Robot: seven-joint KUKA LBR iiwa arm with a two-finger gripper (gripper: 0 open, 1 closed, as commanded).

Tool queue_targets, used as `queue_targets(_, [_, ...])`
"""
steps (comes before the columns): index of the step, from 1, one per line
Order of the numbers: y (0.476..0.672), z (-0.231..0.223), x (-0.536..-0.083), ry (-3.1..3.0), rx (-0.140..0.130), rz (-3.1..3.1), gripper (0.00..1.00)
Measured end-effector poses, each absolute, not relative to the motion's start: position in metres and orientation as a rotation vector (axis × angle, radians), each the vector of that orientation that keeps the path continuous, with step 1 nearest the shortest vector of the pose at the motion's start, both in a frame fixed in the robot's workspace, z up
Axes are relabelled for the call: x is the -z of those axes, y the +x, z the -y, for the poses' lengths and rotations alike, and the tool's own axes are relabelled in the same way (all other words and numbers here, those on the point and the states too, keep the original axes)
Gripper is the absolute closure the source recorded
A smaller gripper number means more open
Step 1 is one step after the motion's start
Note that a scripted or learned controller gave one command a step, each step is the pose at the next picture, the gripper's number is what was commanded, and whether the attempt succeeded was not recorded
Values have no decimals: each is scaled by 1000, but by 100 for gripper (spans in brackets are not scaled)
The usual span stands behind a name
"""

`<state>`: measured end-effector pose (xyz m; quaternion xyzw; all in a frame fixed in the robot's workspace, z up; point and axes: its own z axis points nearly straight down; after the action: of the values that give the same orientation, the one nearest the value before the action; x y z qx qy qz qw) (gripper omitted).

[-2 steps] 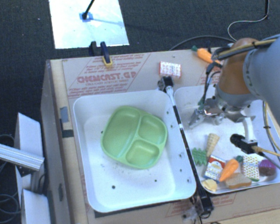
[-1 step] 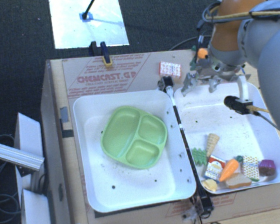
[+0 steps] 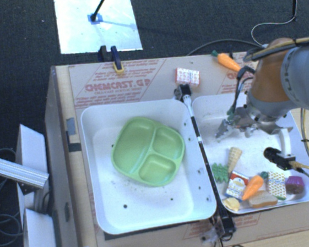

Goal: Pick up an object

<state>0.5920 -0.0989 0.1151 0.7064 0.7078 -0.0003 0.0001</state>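
Toy carrot and ice-cream cone below claw

The bench bears two white bins, a carrot and a small box.

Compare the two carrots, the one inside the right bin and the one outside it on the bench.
The carrot in the right bin lies among other toy foods near the bin's front edge; the carrot on the bench lies alone on the brown board behind the bin. The carrot in the right bin has its green end toward the right; the carrot on the bench has its green end toward the upper left. Both are orange, tapered and lie flat.
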Motion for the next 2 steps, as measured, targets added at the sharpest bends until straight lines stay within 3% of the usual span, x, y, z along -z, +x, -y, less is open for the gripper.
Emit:
queue_targets(1, [669,162,-84,2217,0,-2223,0])
queue_targets(2, [602,144,-84,2219,-1,-2222,0])
